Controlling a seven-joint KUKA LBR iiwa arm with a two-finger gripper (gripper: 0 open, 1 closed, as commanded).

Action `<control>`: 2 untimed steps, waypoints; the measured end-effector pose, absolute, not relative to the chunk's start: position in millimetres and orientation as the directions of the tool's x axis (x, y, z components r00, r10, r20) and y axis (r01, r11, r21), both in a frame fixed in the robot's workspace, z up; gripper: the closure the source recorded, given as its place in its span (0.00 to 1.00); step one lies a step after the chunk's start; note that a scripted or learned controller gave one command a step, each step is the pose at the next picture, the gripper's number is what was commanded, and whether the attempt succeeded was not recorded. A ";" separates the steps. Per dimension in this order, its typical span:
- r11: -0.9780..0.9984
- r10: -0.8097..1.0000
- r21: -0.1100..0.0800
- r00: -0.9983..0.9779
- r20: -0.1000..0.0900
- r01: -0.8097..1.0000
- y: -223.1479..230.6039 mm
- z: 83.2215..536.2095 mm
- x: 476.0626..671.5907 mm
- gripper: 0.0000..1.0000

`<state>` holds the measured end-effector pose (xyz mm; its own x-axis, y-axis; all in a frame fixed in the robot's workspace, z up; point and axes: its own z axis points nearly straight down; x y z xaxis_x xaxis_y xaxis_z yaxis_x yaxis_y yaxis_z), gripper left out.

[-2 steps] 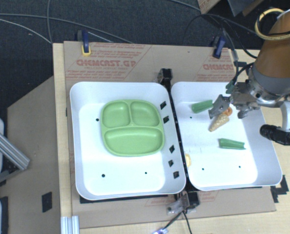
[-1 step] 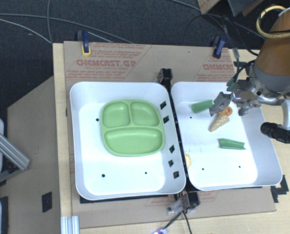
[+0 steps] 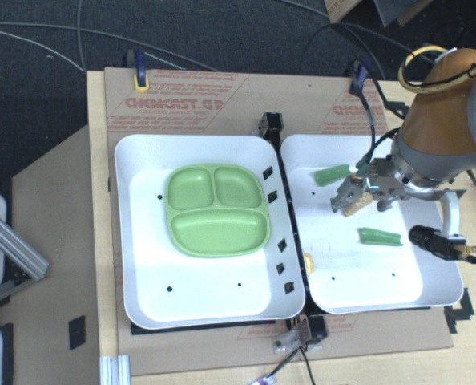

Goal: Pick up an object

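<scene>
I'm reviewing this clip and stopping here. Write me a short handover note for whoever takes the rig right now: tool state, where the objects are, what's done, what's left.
Tool: low over the right bin, near its upper middle; whether it is open or shut cannot be told, and nothing is seen in it.
Objects: one green piece lies just up-left of the tool, a second green piece lies below-right of it, both on the right bin's floor. A green divided plate sits in the left bin.
Done: no pick confirmed.
Left: grasp one object and lift it.
</scene>
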<state>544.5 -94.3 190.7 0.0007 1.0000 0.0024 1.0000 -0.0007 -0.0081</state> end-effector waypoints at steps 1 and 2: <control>-0.001 1.000 -0.007 0.001 0.002 1.000 -98.9 146.9 543.0 0.00; 0.000 1.000 -0.008 0.000 0.003 1.000 -90.8 101.0 539.3 0.00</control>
<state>539.3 -90.8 101.0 0.0002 1.0000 0.0031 1.0000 -0.0002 -0.0076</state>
